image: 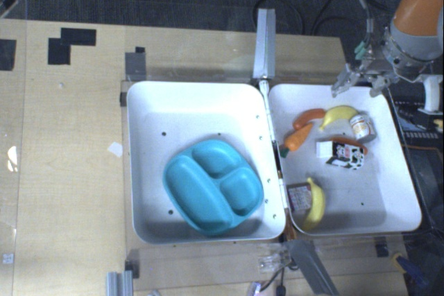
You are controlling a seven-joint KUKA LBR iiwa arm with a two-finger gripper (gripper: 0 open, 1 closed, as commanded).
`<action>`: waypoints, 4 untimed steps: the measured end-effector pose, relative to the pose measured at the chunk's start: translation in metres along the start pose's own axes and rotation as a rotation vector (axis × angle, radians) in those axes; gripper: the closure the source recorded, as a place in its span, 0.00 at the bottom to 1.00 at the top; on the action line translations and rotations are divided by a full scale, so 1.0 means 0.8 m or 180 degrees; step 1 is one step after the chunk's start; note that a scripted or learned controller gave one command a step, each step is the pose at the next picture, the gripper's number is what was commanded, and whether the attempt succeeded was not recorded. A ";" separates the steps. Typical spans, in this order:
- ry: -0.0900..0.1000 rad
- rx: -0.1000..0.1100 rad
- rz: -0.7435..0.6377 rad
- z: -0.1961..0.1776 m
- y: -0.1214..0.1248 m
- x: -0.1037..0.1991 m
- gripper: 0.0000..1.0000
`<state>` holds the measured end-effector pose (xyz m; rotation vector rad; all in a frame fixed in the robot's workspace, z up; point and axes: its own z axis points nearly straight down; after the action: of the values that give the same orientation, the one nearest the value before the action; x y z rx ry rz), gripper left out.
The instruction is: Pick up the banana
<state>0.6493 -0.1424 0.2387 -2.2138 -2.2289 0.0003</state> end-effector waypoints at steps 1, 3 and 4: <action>-0.0001 -0.0010 0.0294 0.181 -0.010 -0.001 0.00; 0.0005 0.0040 0.0287 0.165 -0.012 -0.001 1.00; 0.0000 -0.0007 0.0686 0.039 0.001 0.091 1.00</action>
<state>0.6494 -0.0696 0.2076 -2.4417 -1.9790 -0.0020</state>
